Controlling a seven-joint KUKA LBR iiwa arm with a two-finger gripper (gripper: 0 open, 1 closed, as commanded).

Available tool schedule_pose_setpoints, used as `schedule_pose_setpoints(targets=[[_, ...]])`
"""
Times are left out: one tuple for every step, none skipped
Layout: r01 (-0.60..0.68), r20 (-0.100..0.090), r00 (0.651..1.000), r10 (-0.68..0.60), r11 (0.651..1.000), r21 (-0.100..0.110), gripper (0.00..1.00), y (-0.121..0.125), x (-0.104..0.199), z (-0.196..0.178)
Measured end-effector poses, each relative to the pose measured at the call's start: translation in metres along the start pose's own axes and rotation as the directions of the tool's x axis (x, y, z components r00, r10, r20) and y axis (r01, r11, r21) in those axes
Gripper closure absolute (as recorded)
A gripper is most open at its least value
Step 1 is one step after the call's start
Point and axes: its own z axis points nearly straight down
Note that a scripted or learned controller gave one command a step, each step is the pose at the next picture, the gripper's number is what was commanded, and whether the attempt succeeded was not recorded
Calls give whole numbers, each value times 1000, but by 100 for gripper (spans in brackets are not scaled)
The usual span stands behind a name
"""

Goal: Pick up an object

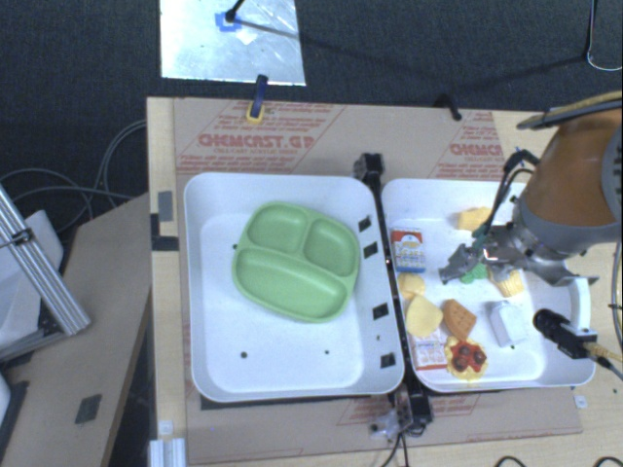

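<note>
One red-topped toy (pixel 468 357), two white bins (pixel 209 358), one green tray (pixel 296 260) (three-sectioned); gripper (pixel 474 264) state unreadable.

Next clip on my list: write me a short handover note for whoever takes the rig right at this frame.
Gripper: low over the right bin, among the toy food, beside something green. No grasp can be confirmed from this view.
Things: right bin holds a small carton, yellow pieces, a brown biscuit-like piece, a red item and a white block. Left bin holds a green divided plate.
Done: arm brought down over the right bin.
Left: close on one item and lift it.
</note>
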Motion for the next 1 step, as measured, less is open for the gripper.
schedule_pose_setpoints(targets=[[-1, 0, 1000, 1, 1000, -1, 0, -2, -4, 62]])
